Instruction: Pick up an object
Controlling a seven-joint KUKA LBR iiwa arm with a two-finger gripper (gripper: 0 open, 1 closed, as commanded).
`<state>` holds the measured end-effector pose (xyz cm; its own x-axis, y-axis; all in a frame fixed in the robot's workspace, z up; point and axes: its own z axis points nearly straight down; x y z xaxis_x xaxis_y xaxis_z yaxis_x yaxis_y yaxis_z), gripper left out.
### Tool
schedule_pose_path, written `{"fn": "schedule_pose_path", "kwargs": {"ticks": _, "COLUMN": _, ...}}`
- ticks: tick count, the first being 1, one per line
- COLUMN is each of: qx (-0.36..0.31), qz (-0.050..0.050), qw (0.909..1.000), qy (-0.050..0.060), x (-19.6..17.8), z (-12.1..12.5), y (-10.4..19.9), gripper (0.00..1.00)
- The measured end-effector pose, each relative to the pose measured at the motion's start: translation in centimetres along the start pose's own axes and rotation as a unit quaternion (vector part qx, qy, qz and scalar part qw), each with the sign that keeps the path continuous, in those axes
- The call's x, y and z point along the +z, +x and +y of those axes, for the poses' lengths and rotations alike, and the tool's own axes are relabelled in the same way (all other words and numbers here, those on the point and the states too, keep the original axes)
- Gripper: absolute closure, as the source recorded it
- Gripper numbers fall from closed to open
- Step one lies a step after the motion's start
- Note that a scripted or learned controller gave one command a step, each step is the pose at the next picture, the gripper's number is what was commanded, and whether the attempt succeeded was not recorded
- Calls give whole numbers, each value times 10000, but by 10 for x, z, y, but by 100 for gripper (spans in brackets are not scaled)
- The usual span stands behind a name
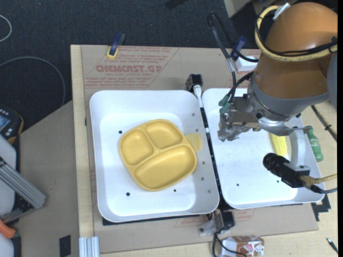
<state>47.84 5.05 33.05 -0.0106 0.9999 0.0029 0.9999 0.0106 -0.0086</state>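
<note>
A yellow divided plate [155, 154] lies in the middle of the left bin [102, 116], tilted a little, with three compartments facing up. My gripper [230, 131] hangs low over the left part of the right bin [249, 183], just past the wall between the bins, with nothing visibly under it. A yellow ribbed object like a corn cob [280, 143] lies in the right bin to the gripper's right, partly hidden by the wrist. A green object [315, 146] rests at that bin's right edge.
The large orange and grey arm [295, 52] covers the back right of the right bin. Clamps [194, 82] and cables sit between the bins at the back, and a small packet [247, 246] lies on the bench in front.
</note>
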Motion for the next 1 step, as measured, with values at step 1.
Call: {"fn": "schedule_pose_path", "kwargs": {"ticks": 1, "qx": 23, "qz": 0, "qw": 10000, "qy": -83, "x": -64, "z": 1, "y": 38, "gripper": 100}}
